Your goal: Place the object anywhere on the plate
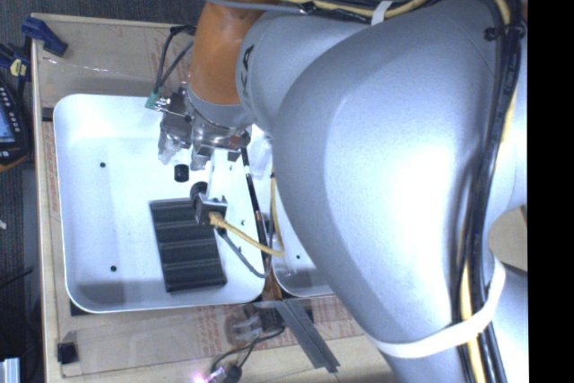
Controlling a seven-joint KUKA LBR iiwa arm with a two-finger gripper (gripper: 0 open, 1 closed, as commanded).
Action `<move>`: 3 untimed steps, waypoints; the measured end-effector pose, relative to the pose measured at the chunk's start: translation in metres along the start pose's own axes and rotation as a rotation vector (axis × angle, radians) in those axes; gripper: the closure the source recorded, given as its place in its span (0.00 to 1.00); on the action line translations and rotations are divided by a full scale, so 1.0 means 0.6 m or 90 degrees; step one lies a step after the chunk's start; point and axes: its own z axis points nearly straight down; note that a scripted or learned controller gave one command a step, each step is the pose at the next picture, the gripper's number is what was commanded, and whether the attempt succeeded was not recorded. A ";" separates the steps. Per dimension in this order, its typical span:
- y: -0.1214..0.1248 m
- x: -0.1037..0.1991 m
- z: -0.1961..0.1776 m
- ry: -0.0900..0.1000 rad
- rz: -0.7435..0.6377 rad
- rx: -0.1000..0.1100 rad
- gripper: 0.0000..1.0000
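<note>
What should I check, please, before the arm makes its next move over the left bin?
1. Object found: ok. A black ribbed slab lies flat in the left bin.
2. Slab held: not ok. It lies on the bin floor.
3. Hand lined up with the slab: not ok. The hand is past the slab's far end, not over its middle.
4. Plate position known: cannot tell. The arm covers most of the right bin.
</note>
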 end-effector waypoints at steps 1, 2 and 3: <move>0.096 0.066 0.158 0.001 0.270 0.000 1.00; 0.059 0.014 0.156 0.002 0.688 -0.002 1.00; 0.090 0.008 -0.093 0.004 0.644 -0.004 1.00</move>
